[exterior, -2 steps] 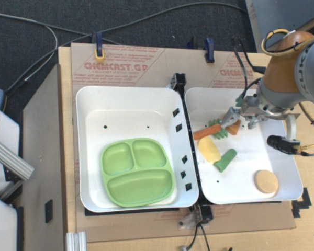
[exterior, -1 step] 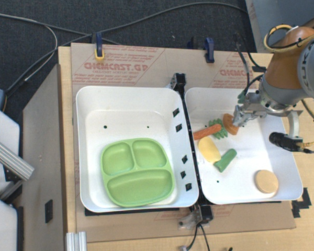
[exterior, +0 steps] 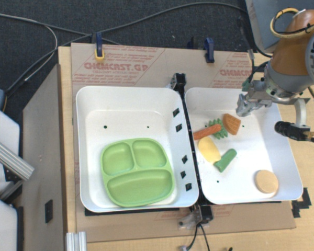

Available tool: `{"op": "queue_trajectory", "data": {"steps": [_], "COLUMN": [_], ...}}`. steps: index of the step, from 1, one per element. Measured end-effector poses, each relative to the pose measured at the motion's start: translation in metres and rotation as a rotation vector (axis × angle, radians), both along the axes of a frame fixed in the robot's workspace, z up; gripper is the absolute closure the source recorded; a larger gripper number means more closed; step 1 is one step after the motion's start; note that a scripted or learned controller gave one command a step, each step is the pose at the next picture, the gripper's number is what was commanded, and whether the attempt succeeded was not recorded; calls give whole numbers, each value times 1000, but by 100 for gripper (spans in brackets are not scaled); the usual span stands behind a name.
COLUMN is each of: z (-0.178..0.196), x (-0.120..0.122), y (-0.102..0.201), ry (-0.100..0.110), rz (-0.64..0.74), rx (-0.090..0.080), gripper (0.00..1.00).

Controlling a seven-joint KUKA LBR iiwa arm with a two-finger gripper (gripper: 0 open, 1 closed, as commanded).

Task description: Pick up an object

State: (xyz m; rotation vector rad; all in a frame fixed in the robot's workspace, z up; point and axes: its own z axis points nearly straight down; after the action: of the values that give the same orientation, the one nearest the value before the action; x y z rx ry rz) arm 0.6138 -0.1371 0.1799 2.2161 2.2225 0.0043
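The gripper (exterior: 244,106) hangs over the far part of the right bin (exterior: 282,156), just beside a brown wedge-shaped piece (exterior: 232,123). From here I cannot tell how far it is open, and nothing shows in its grasp. The brown piece lies against the leafy end of an orange carrot (exterior: 206,132). Nearer the front sit a yellow lump (exterior: 209,149) and a green cylinder (exterior: 225,159), close together. A tan round disc (exterior: 266,182) rests well apart in the bin's near right corner. The left bin (exterior: 89,140) holds a green divided plate (exterior: 138,170). Both bins rest on a cardboard sheet (exterior: 146,61) held by clamps.
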Motion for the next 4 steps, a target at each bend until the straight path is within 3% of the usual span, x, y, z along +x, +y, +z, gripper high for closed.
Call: {"op": "queue_trajectory", "data": {"steps": [2,3,4], "z": [97,76,77], "x": [7,12,14], "y": [7,62,119], "ry": [-1,10,8], "rz": [0,4,4], "rx": [-1,3,2], "gripper": [100,100,100]}}
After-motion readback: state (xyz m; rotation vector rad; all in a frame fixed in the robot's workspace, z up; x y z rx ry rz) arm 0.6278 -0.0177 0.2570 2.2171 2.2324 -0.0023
